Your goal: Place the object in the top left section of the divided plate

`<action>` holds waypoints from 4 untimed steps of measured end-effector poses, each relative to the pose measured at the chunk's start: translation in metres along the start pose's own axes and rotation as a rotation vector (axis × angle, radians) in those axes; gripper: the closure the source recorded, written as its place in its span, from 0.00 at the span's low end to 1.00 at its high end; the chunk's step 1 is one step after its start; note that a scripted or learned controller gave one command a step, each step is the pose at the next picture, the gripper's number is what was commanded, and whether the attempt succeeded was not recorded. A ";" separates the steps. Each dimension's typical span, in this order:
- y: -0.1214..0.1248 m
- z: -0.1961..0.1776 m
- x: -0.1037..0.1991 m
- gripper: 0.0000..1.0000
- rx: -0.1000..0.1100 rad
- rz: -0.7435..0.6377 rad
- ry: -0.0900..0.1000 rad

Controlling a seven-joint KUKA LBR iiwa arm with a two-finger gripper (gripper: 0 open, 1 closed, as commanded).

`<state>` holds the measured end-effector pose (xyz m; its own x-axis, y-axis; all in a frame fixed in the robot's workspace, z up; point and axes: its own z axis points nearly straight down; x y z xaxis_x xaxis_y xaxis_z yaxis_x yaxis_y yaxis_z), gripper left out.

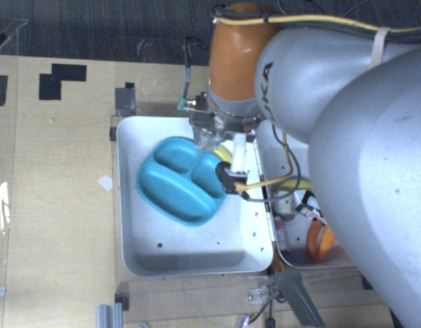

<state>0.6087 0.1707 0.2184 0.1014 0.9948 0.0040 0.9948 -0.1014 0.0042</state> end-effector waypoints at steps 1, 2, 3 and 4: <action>-0.009 -0.117 -0.008 1.00 -0.002 -0.020 -0.002; -0.065 -0.016 0.033 1.00 0.003 -0.209 -0.002; -0.078 -0.011 0.025 1.00 0.002 -0.373 -0.002; -0.087 -0.023 0.048 1.00 0.001 -0.574 -0.001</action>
<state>0.5270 0.2275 0.2417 -0.4549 0.8905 0.0004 0.8905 0.4549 0.0048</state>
